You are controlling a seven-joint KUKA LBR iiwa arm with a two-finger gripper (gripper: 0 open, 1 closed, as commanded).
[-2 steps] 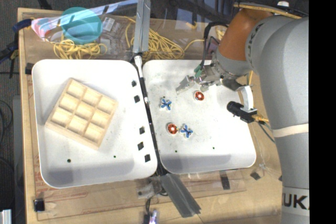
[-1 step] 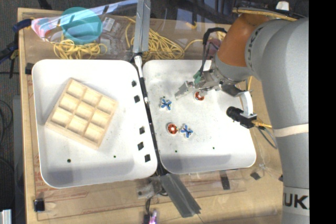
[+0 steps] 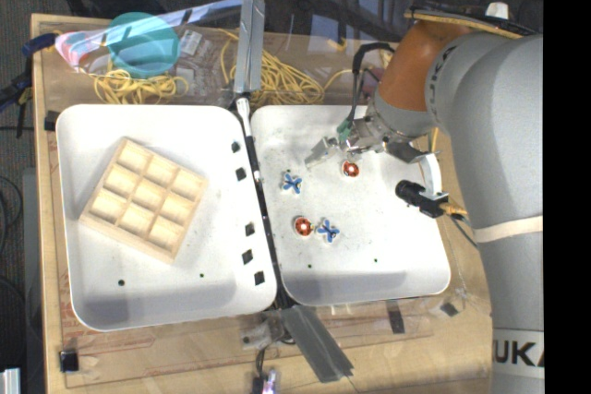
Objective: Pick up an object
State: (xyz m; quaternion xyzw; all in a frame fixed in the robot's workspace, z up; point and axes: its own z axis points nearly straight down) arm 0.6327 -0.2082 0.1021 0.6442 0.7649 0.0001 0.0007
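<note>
Several small things lie in the right bin (image 3: 406, 277): a blue jack (image 3: 292, 183), a red ring (image 3: 350, 169), a second red ring (image 3: 302, 226) and a second blue jack (image 3: 328, 232) beside it. My gripper (image 3: 325, 149) hangs low over the bin's back part, pointing left. It is just up and left of the first red ring and up and right of the first blue jack. I see nothing held in it. The grey arm with its orange band (image 3: 416, 69) covers the bin's right back corner.
The left bin (image 3: 138, 314) holds a wooden grid block (image 3: 143, 198). Black clips (image 3: 249, 231) line the edge between the bins. Behind the bins lie yellow cord (image 3: 277, 78), a teal bowl (image 3: 143, 43) and plastic wrapping (image 3: 194, 41).
</note>
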